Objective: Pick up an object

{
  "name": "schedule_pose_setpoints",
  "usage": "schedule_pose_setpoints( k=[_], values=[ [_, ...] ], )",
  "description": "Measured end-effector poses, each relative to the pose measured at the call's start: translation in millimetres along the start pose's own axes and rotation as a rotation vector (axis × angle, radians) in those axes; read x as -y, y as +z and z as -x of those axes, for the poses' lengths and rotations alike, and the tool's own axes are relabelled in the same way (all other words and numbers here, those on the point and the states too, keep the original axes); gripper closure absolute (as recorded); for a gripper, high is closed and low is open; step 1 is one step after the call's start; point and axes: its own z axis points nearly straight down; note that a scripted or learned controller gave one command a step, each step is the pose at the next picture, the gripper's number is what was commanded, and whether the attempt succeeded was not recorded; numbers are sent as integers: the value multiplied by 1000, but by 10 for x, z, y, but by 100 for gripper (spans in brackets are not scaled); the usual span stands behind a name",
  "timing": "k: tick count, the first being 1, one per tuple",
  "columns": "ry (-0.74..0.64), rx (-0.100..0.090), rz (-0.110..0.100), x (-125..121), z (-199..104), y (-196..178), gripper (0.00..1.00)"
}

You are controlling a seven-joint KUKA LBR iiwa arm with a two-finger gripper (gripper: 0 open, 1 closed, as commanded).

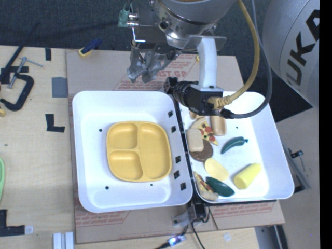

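Pickable pieces sit crowded in the right bin [270,134], toy food by the look of it: a yellow corn-like chunk [247,175] near the front, a small dark green pepper [233,144] lying loose in the middle, a pale yellow oval [216,167] and a dark green piece [220,187] just beside it, and a brown and tan cluster [199,141] pressed against the divider wall. All smooth, rounded, moulded plastic, I'd say, so the loose ones away from the wall look the easier grabs. In the left bin [88,139] lies a yellow divided plate [139,151], glossy, three compartments, flat on the floor. The end effector [147,69] hangs above the counter [31,118] behind the left bin, well apart from the toys; metal fingers point down, nothing between them, but whether spread or closed I cannot tell.
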Motion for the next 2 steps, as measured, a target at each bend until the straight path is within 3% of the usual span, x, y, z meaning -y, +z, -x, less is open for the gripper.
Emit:
schedule_pose_setpoints(
  k=[1,2],
  values=[
    [6,15,-30,139,322,1327,100],
    [11,12,-21,-35,944,1765,100]
  ],
)
